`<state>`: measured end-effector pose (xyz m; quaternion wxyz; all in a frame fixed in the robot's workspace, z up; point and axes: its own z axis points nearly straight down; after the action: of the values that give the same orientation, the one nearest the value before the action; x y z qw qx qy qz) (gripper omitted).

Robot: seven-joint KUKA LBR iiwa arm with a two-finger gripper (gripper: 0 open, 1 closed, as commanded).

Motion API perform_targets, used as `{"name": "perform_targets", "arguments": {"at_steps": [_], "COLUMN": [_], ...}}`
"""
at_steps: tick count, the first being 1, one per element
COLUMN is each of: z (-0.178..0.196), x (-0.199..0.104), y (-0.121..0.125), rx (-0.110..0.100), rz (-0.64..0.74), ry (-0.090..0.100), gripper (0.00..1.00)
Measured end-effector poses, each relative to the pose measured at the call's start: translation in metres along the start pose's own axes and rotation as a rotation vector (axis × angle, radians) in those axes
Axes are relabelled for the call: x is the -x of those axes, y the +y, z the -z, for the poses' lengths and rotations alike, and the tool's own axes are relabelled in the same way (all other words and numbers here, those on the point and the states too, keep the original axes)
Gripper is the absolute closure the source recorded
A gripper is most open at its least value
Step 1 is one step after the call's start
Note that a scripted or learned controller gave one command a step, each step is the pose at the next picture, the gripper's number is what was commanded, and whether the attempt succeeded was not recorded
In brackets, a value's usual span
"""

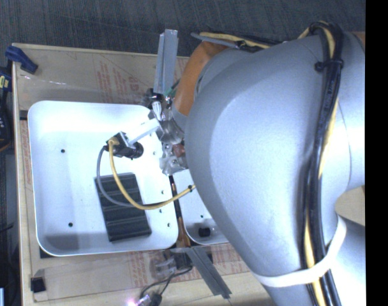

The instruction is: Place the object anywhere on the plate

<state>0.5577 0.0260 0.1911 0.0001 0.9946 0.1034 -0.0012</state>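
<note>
My gripper (122, 208) appears as a dark ribbed block low over the left white bin (60, 171), near the bin's front right corner. A yellow cable (140, 203) and a grey cable loop from a black connector (129, 149) back to the wrist. The big grey arm (270, 158), with its orange band (194, 75), covers most of the right bin. In the uncovered strip of the right bin (193, 225) lies a small dark object (203, 233). Nothing is seen held by the gripper.
The left bin's floor is bare white around the gripper, with a few small dark dots. A metal bracket (166, 56) stands at the bench's far edge, and another (207, 274) sits at the near edge. Blue clamps (20, 57) lie at the far left corner.
</note>
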Motion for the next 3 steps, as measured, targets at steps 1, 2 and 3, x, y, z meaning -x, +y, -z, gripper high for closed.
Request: {"name": "perform_targets", "arguments": {"at_steps": [1, 2, 3], "z": [0.001, 0.121, 0.045], "x": [-0.096, -0.099, -0.106], "y": [-0.036, -0.03, -0.121], "rx": [0.0, 0.001, 0.001], "rz": [-0.001, 0.051, 0.131], "ry": [0.003, 0.003, -0.003], "gripper": [1.0, 1.0, 1.0]}}
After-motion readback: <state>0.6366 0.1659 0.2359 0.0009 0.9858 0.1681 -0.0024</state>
